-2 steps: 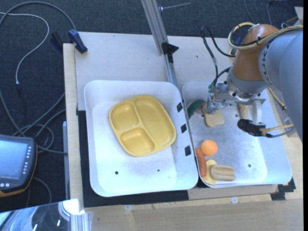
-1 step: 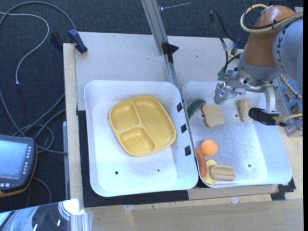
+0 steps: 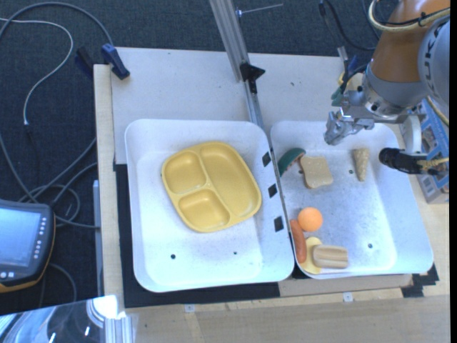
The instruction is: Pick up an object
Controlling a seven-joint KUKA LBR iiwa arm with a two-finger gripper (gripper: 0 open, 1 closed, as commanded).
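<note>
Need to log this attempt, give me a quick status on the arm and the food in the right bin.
Tool over right bin far edge, nothing held. Nearest: bread slice, bread piece. Orange, carrot untouched near front. No obstruction.

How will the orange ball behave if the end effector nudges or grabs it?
The ball looks round and smooth, so it likely rolls when nudged. It sits free on the flat bin floor, touching nothing. Fingers closing off-centre may squirt it sideways.
</note>
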